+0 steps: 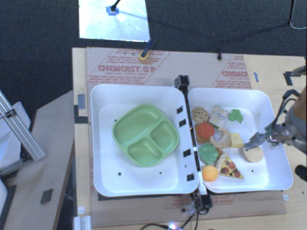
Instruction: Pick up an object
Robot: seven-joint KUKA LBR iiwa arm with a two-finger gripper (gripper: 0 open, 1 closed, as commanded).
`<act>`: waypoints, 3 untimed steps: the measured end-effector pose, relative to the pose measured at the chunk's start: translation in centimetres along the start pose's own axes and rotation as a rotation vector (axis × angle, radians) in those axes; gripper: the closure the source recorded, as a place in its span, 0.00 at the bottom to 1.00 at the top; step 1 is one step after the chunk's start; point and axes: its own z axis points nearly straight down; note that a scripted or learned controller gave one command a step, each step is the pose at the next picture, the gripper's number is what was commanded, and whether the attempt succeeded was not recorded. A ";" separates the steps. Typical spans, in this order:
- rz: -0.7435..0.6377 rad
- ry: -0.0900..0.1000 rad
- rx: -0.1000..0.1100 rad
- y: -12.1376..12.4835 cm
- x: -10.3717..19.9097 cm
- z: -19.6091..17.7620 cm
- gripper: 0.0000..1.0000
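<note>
Tan round bread piece (253, 154) is lying at right of frame in the right bin (278, 176), and the tool (254, 141), grip state impossible to tell, is hovering just above it, probably needing a centred, straight descent.

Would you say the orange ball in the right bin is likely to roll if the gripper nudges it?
Probably. The orange ball looks round and smooth, so a nudge would likely roll it. It sits beside the pizza slice and near the bin wall, which may stop it soon. Its smooth curve might slip from the gripper.
</note>
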 end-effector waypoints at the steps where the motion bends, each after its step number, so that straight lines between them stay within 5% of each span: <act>1: 0.000 0.001 0.002 -0.2 0.1 4.2 0.00; 2: 0.000 0.000 0.000 -0.1 0.1 9.0 0.00; 3: 0.000 -0.001 -0.003 0.0 0.1 7.9 1.00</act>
